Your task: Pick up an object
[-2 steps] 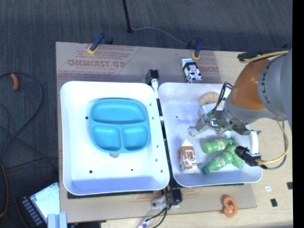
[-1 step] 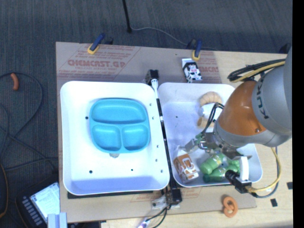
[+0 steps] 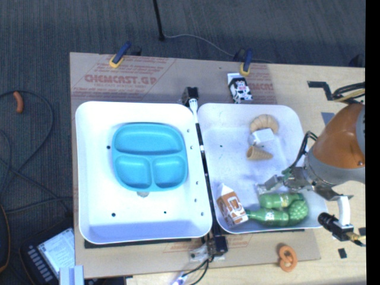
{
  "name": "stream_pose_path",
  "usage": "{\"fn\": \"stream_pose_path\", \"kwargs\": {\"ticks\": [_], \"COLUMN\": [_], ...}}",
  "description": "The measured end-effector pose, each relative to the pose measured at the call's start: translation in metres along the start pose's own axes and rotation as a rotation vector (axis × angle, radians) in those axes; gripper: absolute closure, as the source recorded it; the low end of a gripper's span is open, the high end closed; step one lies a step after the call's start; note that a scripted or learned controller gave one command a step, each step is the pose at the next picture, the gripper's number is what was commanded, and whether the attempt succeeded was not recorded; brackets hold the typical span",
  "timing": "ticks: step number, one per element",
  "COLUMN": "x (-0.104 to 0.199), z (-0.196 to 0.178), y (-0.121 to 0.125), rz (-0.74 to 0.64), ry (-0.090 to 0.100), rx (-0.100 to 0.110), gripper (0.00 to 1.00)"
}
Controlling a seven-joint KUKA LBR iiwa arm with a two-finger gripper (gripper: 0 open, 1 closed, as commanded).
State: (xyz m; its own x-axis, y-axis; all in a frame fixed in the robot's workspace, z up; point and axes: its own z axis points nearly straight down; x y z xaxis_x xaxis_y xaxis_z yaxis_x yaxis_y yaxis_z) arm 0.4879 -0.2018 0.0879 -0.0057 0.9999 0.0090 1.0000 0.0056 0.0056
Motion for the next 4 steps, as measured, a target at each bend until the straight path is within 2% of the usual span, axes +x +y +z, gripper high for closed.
{"fn": "stream_pose_path", "kwargs": {"ticks": [1, 2, 3, 4], "x": [-0.004, -0.022, 0.002, 0.0], "z": [-0.01, -0.07, -0.107, -0.108], "y": [0.0, -0.004, -0.003, -0.003], "rz": [0.003, 0.006, 0.004, 0.005], "ry": [-0.012, -0.011, -0.01, -0.009], "rx": [-0.004, 0.005, 0.004, 0.005], "gripper": [1.0, 1.0, 1.0, 1.0]}}
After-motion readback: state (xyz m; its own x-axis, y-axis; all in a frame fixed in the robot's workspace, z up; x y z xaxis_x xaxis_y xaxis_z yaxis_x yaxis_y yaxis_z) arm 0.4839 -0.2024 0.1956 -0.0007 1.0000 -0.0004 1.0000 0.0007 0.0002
